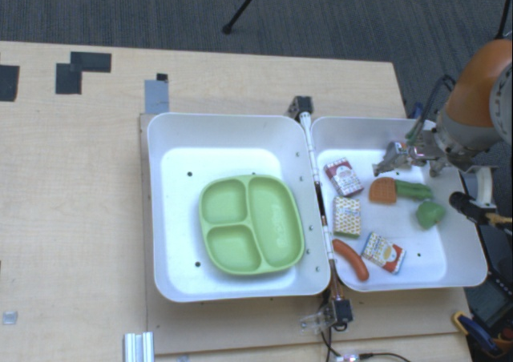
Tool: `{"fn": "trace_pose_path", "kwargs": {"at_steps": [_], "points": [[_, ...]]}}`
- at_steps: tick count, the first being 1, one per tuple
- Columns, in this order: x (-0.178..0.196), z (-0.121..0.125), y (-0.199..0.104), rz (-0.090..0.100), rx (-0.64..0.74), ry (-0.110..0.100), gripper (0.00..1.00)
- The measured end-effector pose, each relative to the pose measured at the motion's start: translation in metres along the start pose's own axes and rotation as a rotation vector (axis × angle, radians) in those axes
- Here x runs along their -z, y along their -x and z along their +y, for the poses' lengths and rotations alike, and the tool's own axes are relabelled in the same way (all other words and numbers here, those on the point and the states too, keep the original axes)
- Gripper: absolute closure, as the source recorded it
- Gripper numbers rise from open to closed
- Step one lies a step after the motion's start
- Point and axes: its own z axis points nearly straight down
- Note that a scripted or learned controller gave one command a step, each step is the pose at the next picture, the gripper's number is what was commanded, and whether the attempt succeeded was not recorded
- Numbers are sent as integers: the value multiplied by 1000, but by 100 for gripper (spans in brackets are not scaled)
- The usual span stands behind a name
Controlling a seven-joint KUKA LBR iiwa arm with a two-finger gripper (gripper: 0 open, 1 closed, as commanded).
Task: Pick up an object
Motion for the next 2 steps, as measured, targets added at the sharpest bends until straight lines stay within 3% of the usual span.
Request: {"fn": "trace_pose_path", "kwargs": {"at_steps": [1, 2], "points": [[-20, -58, -22, 0, -1, 1, 0], [-11, -56, -23, 0, 1, 3, 100]]}}
